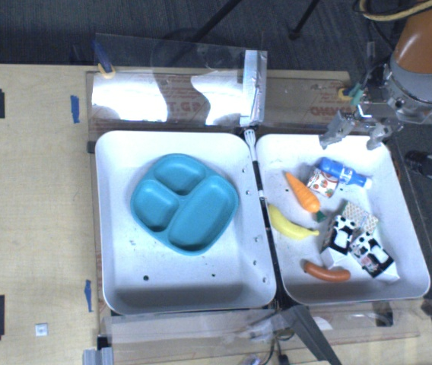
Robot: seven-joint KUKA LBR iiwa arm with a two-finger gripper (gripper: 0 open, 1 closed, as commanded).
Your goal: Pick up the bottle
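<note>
Pale wood forms the surface [26, 226], which carries 2 shallow white bins side by side. In the left bin [117, 280] a blue divided plate [184, 202] with 3 compartments lies near the middle. A clear plastic sheet [178, 90] stands along the far side of that bin.

In the right bin [410, 272], going rightward, a yellow banana [292, 225] lies near the left wall, with an orange carrot [303, 192] just beyond it. A red sausage [326, 273] rests toward the near edge. Right of the banana sits a black-and-white patterned carton [357, 242].

At the far end of this bin lies the bottle [338, 176], on its side, white with a blue cap pointing right.

Above the bin's far right corner hangs the end effector [355, 134], its 2 fingers spread apart and grasping nothing, just beyond the bottle.
</note>
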